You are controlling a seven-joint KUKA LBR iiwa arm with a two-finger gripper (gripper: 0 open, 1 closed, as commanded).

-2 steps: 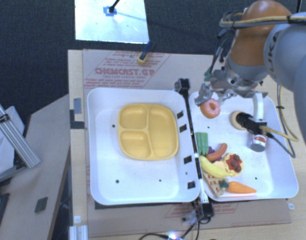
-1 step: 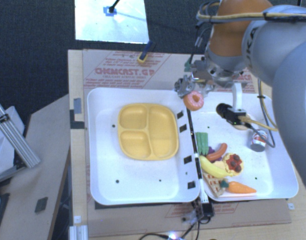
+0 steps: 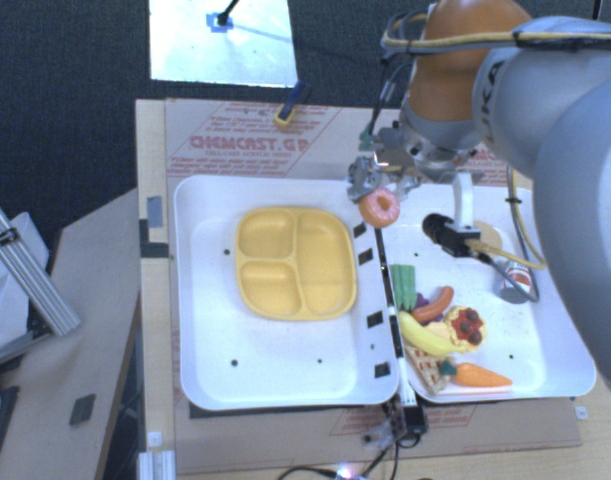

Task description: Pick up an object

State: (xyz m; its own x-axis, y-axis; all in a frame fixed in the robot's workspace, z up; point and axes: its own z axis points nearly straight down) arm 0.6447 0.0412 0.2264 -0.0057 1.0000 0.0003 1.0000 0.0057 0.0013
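Observation:
A pink-frosted donut [image 3: 380, 209] hangs just above the divider between the two white bins, near their far edge. My gripper [image 3: 369, 181] sits directly on top of it, and its fingers appear shut on the donut's upper rim. The grey arm with its orange band reaches in from the right and covers the far right part of the right bin [image 3: 560, 348].
A yellow divided plate [image 3: 294, 263] lies in the left bin [image 3: 210, 368]. The right bin holds a green vegetable [image 3: 402, 284], a sausage [image 3: 433, 304], a banana [image 3: 423, 336], a waffle [image 3: 432, 374], a carrot [image 3: 481, 376] and a metal spoon [image 3: 515, 278].

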